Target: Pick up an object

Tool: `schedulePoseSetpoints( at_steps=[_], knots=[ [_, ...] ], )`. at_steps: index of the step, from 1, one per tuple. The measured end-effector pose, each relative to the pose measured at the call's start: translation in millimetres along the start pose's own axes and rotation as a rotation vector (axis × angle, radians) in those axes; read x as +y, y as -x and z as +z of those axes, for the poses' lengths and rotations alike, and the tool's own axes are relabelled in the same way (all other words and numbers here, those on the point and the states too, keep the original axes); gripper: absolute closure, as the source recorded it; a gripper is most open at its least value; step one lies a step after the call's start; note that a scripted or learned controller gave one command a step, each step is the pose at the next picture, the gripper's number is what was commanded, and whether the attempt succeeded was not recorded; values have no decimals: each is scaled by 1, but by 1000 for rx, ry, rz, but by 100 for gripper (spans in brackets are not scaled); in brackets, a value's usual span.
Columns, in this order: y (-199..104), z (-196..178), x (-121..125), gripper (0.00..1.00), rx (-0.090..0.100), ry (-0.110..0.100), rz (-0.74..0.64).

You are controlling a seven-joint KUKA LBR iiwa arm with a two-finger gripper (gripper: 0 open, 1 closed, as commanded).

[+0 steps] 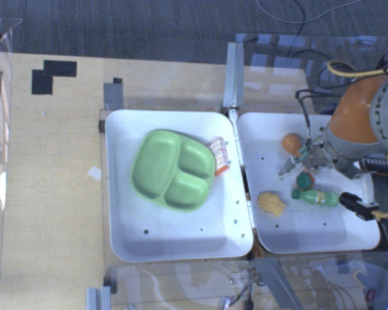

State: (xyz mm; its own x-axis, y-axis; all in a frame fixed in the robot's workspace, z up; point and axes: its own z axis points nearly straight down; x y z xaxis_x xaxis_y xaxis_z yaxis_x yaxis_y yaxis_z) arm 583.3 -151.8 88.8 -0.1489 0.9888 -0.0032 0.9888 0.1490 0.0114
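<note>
Right bin (310, 237): orange ball (291, 142), green bottle (318, 198), yellow corn (271, 203), all lying loose. Gripper (296, 166) low among them; jaws' state cannot be told. Nothing lifted; pickup not yet done.

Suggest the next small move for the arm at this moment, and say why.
Probably lower the end effector a little toward the orange ball in the right bin. It hangs just beside that ball, with a green bottle and a yellow corn-like piece lying farther toward the near edge. I can't see anything between its fingers yet.
</note>
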Motion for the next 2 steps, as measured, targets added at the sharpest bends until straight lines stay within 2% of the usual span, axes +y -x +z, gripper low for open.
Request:
schedulePoseSetpoints(
  at_steps=[1,2],
  knots=[
    [32,4,77,0,4,-11,-145],
    [31,-4,76,100,6,-22,-151]
  ],
)
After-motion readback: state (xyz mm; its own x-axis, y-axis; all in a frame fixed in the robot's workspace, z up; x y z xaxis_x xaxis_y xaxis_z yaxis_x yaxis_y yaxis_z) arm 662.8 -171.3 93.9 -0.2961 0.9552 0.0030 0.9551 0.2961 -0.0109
